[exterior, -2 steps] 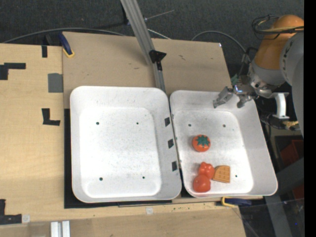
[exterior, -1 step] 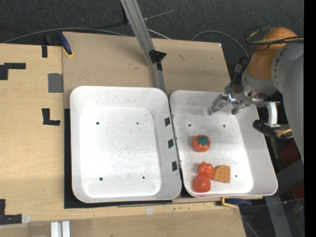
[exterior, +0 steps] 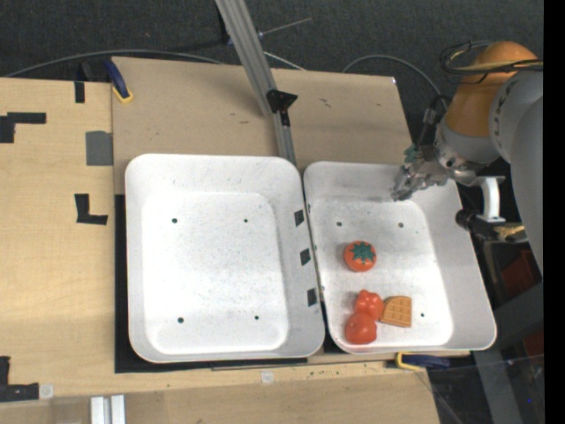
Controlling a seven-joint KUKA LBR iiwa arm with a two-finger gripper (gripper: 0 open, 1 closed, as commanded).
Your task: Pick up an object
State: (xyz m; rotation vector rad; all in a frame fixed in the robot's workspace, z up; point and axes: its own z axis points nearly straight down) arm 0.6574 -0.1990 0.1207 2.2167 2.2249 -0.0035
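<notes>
Pincer point(exterior: 408, 186) over right bin's point(exterior: 441, 237) far rim, toy tomato point(exterior: 360, 255) below

- The right bin point(exterior: 459, 263) lies just beside the left bin point(exterior: 212, 254), touching it.
- A tomato point(exterior: 360, 255) sits in the right bin near its middle.
- A pepper point(exterior: 362, 318) lies nearer the camera than the tomato.
- A waffle point(exterior: 396, 312) touches the pepper's right side.
- The gripper point(exterior: 408, 184) hangs over the right bin's far edge.
</notes>
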